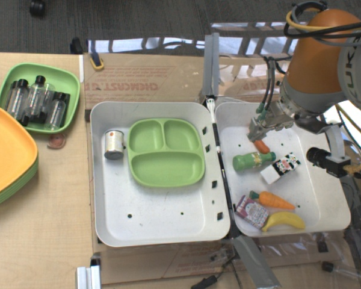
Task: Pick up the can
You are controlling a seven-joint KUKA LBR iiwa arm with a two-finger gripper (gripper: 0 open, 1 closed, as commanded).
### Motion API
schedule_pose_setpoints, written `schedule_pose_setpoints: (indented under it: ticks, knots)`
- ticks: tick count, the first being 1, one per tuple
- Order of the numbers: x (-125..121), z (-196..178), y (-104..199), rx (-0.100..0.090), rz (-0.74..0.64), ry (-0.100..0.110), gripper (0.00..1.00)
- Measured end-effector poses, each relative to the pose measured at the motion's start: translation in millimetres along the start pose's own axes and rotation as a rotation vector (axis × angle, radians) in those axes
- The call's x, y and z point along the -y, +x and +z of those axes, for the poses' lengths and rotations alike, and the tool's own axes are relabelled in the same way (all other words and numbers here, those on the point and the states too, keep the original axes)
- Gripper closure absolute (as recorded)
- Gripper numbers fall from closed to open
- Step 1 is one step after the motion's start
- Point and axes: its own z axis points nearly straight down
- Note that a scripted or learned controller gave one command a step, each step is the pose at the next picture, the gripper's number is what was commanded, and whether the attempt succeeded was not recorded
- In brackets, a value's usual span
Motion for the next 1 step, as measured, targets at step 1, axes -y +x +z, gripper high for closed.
schedule_pose_setpoints:
  ticks: [1]
  knots:
    - [18.3, 50.9, -1.9, -0.001, -0.035, 0.001, 1.00]
